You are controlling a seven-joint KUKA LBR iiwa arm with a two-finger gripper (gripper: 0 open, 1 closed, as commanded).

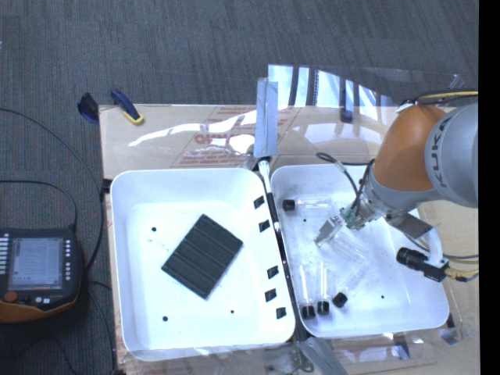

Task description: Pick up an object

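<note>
Over the right bin (pixel 437 307), toward its upper middle: gripper (pixel 332 229), hanging from grey arm with orange band (pixel 406 151), reaching in from 3 o'clock, tip pointed toward 8 o'clock; fingers too small and pale against white floor, spread or pressed together cannot be told; nothing seen pinched

Right bin contents: clear tubes with black caps, hard to separate from the white floor
- clear tube (pixel 312 204), at 10 o'clock of gripper, near; black cap (pixel 288 205) at its 9 o'clock end; long axis roughly 9-to-3
- faint clear tubes (pixel 351 256) at 5 o'clock of gripper, just beside; outline blurred
- upright-lying tubes with three black caps (pixel 323 307) at 6 o'clock, near bin's lower edge; long axes 12-to-6; well apart from gripper

Left bin (pixel 125 190): dark ribbed block (pixel 203 255), long axis 1-to-7, well apart at 9 o'clock, beyond the divider

Judgement: nearest candidates the faint tubes just beside the tip at 5 o'clock; short descent likely, approach across the tube's long axis advisable; slip risk on clear smooth plastic

Off the worktop, 9 o'clock: control pendant (pixel 35 276) on floor
</note>
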